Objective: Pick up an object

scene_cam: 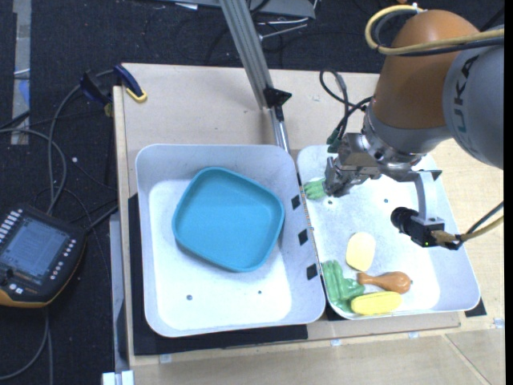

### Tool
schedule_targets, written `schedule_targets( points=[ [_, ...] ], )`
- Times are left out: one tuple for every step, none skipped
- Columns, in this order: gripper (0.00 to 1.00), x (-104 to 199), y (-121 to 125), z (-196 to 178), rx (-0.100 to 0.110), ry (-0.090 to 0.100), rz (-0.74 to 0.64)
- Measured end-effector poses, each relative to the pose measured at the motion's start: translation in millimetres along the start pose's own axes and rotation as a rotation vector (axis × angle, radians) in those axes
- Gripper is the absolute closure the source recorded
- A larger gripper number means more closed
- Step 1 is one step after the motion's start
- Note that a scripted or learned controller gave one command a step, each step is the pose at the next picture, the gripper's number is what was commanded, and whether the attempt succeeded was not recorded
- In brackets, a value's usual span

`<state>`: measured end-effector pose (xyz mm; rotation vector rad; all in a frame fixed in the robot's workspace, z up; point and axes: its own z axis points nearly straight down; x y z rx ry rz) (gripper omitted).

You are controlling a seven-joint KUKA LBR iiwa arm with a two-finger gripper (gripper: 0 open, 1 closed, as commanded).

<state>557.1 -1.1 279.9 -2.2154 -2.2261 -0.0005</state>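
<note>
The grey arm point(473, 95) is extended in from the right, with its orange band point(421, 62) set above the wrist. The gripper point(335, 184) is pointed downward at the arm's left end, held low.

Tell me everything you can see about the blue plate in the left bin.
The blue plate is a rounded-square dish in plain turquoise, seemingly smooth plastic, with a raised rim around a shallow flat well. It sits right side up, turned so its corners point roughly up, down and sideways in the camera view. It rests on the floor of the left bin, toward the middle and far half. One corner comes close to the bin's right wall; whether it touches is unclear. Nothing lies in it, and nothing else touches it.
</note>
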Motion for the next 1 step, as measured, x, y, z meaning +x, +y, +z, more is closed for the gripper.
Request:
schedule_targets(
  points=[
    [1.0,48.7,8.3,7.1,0.001,0.0,0.001]
  ],
)
